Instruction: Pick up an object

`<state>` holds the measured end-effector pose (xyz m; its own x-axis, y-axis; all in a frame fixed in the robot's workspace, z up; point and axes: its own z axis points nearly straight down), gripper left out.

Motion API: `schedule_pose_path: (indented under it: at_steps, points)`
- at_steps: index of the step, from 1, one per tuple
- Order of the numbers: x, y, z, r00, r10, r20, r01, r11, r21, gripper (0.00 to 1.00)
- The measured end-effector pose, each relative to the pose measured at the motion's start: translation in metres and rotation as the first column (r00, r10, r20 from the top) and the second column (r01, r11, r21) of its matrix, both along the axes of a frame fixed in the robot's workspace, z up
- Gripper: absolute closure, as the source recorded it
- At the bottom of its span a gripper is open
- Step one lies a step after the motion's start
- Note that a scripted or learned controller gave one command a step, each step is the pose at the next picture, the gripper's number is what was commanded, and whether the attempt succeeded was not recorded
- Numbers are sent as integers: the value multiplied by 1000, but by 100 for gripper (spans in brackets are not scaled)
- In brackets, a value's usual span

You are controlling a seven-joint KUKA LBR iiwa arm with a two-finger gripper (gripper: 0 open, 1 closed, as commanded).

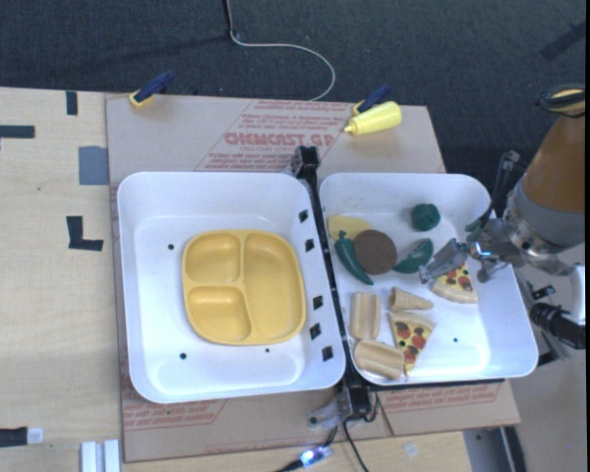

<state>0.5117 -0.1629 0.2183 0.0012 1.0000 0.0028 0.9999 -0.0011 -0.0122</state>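
Observation:
The right bin [501, 347] holds several toy foods. A brown disc [376, 251] lies by a green pepper [352, 260] and a yellow piece [344, 227]. A dark green lump [425, 215] sits further back, and a green leaf shape [413, 259] lies beside the disc. My gripper [462, 264] hovers low over the bin's right side, just above a pizza slice [454, 285]. It looks open, with one grey finger [441, 261] angled towards the leaf shape. Nothing sits between the fingers.
A second pizza slice [411, 334], a tan wedge [409, 301], a bun [365, 315] and a bread roll [379, 359] lie at the bin's front. The left bin [147, 293] holds a yellow divided plate [244, 286]. A yellow clamp [376, 119] stands behind the bins.

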Motion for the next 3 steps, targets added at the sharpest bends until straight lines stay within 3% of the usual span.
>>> schedule_pose_path:
  at_steps: [1,3]
  points:
    - [2,0,5,1000,2,10,-2,1000,-2,0]
    - [-1,-4,-124,1000,1,4,-1,1000,-1,0]
